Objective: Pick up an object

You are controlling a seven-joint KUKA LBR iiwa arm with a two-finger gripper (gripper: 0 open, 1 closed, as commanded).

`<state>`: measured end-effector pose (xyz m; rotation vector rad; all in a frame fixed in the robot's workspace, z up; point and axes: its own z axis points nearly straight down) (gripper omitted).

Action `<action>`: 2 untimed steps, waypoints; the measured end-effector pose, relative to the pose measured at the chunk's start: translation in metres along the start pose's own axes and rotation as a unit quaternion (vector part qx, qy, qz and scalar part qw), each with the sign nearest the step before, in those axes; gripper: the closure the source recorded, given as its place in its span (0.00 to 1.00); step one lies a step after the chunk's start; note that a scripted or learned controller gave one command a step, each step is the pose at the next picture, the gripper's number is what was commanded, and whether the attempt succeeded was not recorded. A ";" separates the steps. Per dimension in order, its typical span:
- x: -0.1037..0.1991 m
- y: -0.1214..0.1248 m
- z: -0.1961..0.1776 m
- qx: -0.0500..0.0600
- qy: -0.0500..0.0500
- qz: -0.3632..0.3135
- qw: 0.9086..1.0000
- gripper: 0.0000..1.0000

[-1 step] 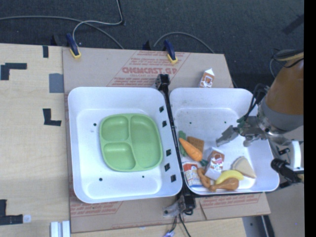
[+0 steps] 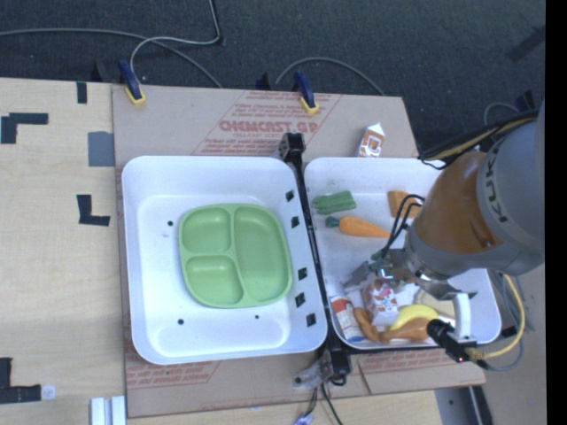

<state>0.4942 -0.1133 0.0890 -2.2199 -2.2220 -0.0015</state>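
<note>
The likeliest target is the small red-and-white packet (image 2: 384,301) lying in the right bin (image 2: 347,172) toward five o'clock, directly under the gripper (image 2: 383,277). It looks like a light, flat, crinkly pouch with a slick skin, so a pinch across its short edges, or on a raised fold, would probably hold better than pressing on its flat face. Whether the claw is wide, narrow or already closed on the packet cannot be told here; the wrist and its cabling cover that spot.

Touching the packet at four o'clock lies a yellow banana (image 2: 413,319), curved, smooth and likely a hollow plastic toy, which may roll away if nudged. At seven o'clock from the packet sits another small carton (image 2: 344,312) against the bin's near wall. Up at eleven o'clock rests an orange carrot (image 2: 363,227), and beyond it, a green piece (image 2: 334,204). An orange block (image 2: 399,200) shows at one o'clock, partly behind the arm.

The left bin (image 2: 142,237) holds a green divided plate (image 2: 235,255). Outside the bins, at twelve o'clock, a small milk carton (image 2: 372,140) stands on the cardboard.
</note>
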 end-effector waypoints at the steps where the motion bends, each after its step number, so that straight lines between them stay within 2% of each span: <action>1: 0.000 0.000 -0.009 0.001 0.000 0.000 1.000 1.00; 2: 0.112 -0.009 -0.095 0.001 0.000 -0.001 1.000 1.00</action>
